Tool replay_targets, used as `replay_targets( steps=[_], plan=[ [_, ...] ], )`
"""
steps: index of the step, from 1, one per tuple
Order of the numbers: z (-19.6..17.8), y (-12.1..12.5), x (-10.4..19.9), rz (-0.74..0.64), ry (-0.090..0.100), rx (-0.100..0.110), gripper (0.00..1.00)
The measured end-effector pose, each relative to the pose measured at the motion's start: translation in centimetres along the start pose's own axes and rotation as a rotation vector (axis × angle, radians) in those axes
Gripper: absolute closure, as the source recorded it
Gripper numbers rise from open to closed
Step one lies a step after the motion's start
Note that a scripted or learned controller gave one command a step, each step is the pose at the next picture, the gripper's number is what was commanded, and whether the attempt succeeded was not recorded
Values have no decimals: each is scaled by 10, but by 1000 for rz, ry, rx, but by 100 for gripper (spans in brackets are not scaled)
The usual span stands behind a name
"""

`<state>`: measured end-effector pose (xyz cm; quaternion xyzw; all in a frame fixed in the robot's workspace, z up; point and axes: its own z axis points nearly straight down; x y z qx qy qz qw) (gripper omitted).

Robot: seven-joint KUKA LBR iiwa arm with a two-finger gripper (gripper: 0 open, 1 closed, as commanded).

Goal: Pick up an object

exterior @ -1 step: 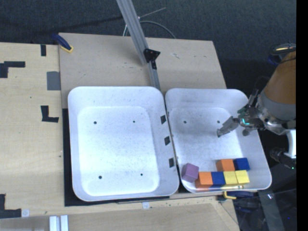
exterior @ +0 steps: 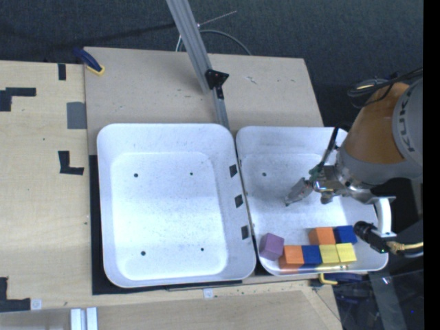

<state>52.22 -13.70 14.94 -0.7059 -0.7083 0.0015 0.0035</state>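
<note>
A: Camera view: what lies in the right bin [exterior: 289, 139]?

B: A cluster of small blocks along its near edge. A purple block [exterior: 272, 245] sits at the near left corner, slightly apart from the rest. Beside it are an orange block [exterior: 293, 254], a blue block [exterior: 311, 254], two yellow blocks [exterior: 337, 254], with a second orange block [exterior: 321, 236] and a second blue block [exterior: 345, 234] just behind, touching each other in a tight group.

A: And the gripper [exterior: 297, 192]?

B: It hangs over the middle of the right bin, pointing left, well apart from the blocks. Whether its fingers are spread or pressed together I cannot tell.

A: Free room?

B: The right bin's far half is bare white floor, and so is the left bin [exterior: 165, 205].
</note>
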Motion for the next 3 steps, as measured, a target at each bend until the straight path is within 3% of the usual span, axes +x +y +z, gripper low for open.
replay_targets(
  steps=[1, 2, 3],
  plan=[
    [61, 10, -4, 3, -3, -3, 0],
    [58, -4, 24, 1, -1, -3, 0],
    [-45, -34, 141, -5, 0, -11, 0]
  ],
)
